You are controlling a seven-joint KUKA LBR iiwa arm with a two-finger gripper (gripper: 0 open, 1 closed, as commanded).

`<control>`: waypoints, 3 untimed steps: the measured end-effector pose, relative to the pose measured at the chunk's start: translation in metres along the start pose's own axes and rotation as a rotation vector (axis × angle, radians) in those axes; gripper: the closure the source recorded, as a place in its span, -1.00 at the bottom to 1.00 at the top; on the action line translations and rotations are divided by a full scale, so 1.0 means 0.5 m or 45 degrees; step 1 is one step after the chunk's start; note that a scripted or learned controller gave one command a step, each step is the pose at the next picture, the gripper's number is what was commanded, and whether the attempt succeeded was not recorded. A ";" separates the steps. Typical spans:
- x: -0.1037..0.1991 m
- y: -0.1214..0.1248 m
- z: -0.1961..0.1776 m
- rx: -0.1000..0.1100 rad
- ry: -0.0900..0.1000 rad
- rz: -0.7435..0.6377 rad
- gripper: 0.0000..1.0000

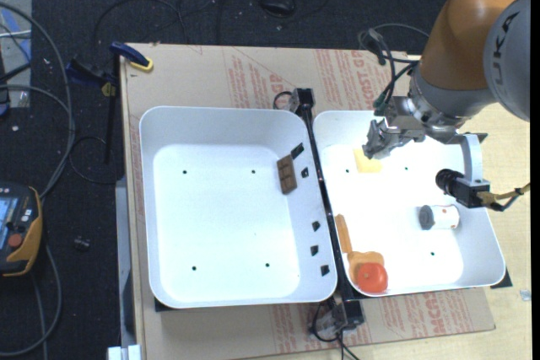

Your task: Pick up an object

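Grey metal jaws hang over the upper left part of the right bin, just above a pale yellow block; I cannot tell how they stand. Lower right of them lies a white and grey cylinder. A red ball and an orange stick rest by that bin's left wall, and a brown bar sits in the left bin

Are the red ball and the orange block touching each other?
Touching. The camera view shows the red ball pressed against the orange block in the right bin, with no white floor between them.
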State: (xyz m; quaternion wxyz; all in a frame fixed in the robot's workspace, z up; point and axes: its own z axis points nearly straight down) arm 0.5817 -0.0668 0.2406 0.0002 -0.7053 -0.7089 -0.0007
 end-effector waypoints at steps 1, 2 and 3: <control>0.096 -0.003 -0.013 0.001 0.000 0.001 1.00; 0.185 -0.018 0.008 0.002 0.000 0.001 1.00; 0.281 -0.023 0.030 0.003 -0.001 0.001 1.00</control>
